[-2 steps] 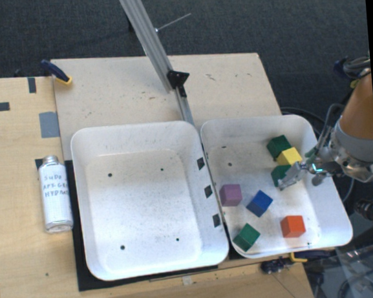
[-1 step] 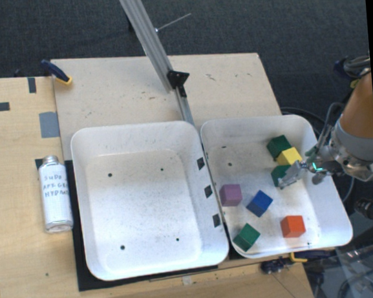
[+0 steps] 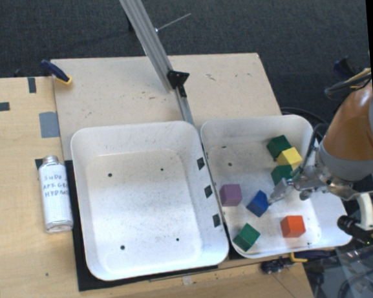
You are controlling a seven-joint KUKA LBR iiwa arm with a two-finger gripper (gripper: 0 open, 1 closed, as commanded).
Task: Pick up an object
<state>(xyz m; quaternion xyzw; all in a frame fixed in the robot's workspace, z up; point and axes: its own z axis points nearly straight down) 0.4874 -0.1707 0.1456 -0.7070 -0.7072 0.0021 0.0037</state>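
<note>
The arm [image 3: 350, 131] enters from the 3 o'clock edge and reaches over the right bin [image 3: 237, 131]. Its orange band sits above the grey wrist, and the pincer [image 3: 282, 190] points toward 9 o'clock, low over the bin floor. The tips lie just beside a green block [image 3: 281, 173] and close to a blue block [image 3: 258, 204]. Whether the pincer is released or clenched cannot be told from this view, and no block is visibly between its tips.

Contents of the right bin:
- A dark green block [image 3: 278, 146] at the 1 o'clock part of the bin, touching a yellow block [image 3: 290, 157] at its 5 o'clock side.
- The green block beside the pincer sits directly at 6 o'clock of the yellow block.
- A purple block [image 3: 231, 194] lies near the bin's 9 o'clock wall.
- The blue block lies at 4 o'clock of the purple block, tilted relative to the bin walls.
- A further green block [image 3: 247, 236] rests at the 7 o'clock corner.
- An orange block [image 3: 292, 226] rests near the 5 o'clock rim, apart from the others.

The left bin [image 3: 86, 186] adjoins the right bin along their shared wall. On the table [image 3: 116, 86], a white spray can [image 3: 55, 193] lies at 9 o'clock of the left bin, well apart from the arm. A grey metal rail [image 3: 147, 35] runs from 12 o'clock down to the junction of the two bins.
</note>
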